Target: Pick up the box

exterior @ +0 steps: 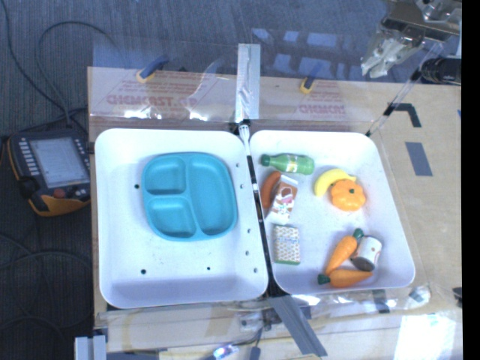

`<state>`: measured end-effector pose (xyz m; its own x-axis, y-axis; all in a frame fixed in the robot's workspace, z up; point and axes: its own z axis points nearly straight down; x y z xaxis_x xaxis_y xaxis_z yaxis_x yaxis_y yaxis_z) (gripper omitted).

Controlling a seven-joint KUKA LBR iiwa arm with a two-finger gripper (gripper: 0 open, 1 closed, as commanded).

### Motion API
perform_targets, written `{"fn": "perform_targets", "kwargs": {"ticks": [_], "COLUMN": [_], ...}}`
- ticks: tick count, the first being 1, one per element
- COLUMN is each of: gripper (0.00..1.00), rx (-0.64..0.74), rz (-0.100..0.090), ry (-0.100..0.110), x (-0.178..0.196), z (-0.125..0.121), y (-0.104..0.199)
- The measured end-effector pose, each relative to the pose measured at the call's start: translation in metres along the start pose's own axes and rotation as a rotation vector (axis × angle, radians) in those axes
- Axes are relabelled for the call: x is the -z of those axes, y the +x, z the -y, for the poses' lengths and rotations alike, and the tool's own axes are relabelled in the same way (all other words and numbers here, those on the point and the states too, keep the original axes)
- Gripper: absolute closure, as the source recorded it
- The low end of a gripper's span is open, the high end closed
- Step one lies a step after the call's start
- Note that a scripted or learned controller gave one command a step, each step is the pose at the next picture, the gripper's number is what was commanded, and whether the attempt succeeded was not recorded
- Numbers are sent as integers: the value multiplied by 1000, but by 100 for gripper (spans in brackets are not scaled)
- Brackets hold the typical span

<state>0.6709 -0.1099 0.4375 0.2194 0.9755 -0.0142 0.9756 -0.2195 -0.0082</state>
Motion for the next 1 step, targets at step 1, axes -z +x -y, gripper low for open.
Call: {"fn": "perform_targets", "kwargs": {"ticks": [1], "gripper": [100], "rx": [-109], "rz": [-8], "ry": [-1], "x": [-119], "z": [2], "y": [3]}}
